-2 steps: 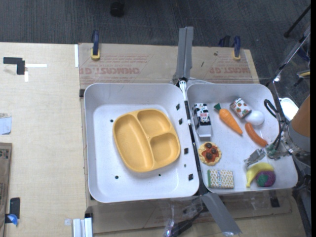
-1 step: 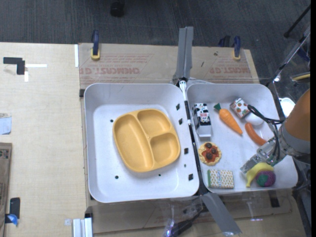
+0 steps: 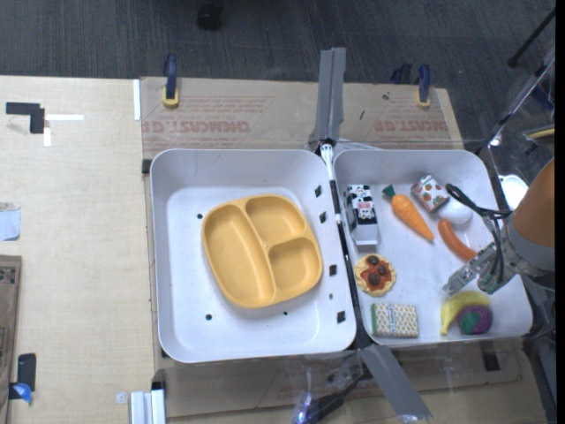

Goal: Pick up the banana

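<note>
The banana (image 3: 452, 310) is a small yellow curved toy lying in the front right corner of the right bin (image 3: 415, 162), pressed against a purple fruit (image 3: 476, 321). My gripper (image 3: 472, 281) hangs just above and behind the banana, reaching in from the right. It looks open, and nothing shows between its fingers. The arm's orange band sits at the right edge of the camera view.
The right bin also holds two orange carrots (image 3: 411, 215) (image 3: 455, 238), a black-and-white carton (image 3: 360, 215), a small pizza (image 3: 376, 274), a cracker block (image 3: 394, 320) and a red-white packet (image 3: 430, 193). A yellow divided plate (image 3: 262, 250) lies in the left bin (image 3: 163, 263).
</note>
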Controlling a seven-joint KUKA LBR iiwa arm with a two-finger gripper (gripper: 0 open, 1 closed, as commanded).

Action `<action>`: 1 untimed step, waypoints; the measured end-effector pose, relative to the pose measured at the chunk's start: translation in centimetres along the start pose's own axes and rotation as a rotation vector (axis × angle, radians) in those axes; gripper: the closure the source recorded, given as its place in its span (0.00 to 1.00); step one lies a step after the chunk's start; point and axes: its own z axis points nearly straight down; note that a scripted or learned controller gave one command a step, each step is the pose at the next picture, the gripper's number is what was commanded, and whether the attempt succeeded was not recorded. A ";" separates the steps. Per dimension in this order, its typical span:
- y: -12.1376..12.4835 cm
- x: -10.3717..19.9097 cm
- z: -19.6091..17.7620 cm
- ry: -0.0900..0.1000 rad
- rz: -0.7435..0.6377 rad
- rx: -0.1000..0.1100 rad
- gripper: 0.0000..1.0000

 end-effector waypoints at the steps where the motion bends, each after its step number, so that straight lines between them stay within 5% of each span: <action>1: 0.0 0.0 0.0 0.000 -0.001 0.000 0.00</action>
